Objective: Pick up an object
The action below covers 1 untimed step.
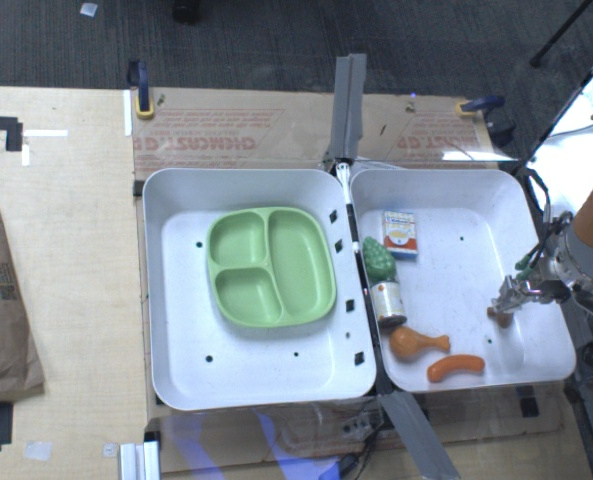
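Setting: pale wooden bench point(66, 388) against dark carpet, with a flattened cardboard sheet point(276, 133) behind two shallow white bins and a brown paper bag point(1, 298) at the far left.

Camera view, left bin point(176, 368): one green divided plate point(273, 265), sitting flat, nothing on it.

Camera view, right bin point(456, 213): small white and blue box with orange print point(401, 234) near the divider; green lumpy toy point(378, 259) just below it; small can or jar point(387, 303) lying on its side just beside the green toy; orange drumstick-shaped toy point(418, 343); orange sausage-shaped toy point(455, 367) nearest the front wall.

Gripper point(503, 308): low over the right bin's right side, above bare floor, well apart from every candidate object (the sausage-shaped toy is the nearest). Whether the jaws stand apart or together cannot be told; too small and dark. Nothing visible between them.

Risks, as judged:
- A descent at the present spot would likely close on nothing, since no object lies beneath.
- The box, green toy and can cluster against the divider; a grab there may nudge neighbours or strike the wall.
- Rounded toys may roll or slip from a two-finger pinch.
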Each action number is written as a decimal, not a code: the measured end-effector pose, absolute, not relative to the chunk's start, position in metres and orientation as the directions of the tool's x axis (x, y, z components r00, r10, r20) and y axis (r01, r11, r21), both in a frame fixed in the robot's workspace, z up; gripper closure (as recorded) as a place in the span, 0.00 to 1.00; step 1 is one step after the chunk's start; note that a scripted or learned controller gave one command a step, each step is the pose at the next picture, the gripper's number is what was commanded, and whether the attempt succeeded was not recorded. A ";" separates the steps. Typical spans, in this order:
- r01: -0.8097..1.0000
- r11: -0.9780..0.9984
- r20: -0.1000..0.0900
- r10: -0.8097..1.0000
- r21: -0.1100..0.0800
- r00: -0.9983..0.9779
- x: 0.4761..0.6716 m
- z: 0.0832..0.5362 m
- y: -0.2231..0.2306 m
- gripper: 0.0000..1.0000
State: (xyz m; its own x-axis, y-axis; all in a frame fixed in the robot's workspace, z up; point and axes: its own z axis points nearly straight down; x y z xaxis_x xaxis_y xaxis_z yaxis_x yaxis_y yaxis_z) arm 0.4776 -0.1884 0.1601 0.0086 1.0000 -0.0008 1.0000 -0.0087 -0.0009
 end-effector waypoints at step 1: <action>1.000 -0.008 -0.001 1.000 -0.001 0.008 0.478 0.160 -0.188 0.00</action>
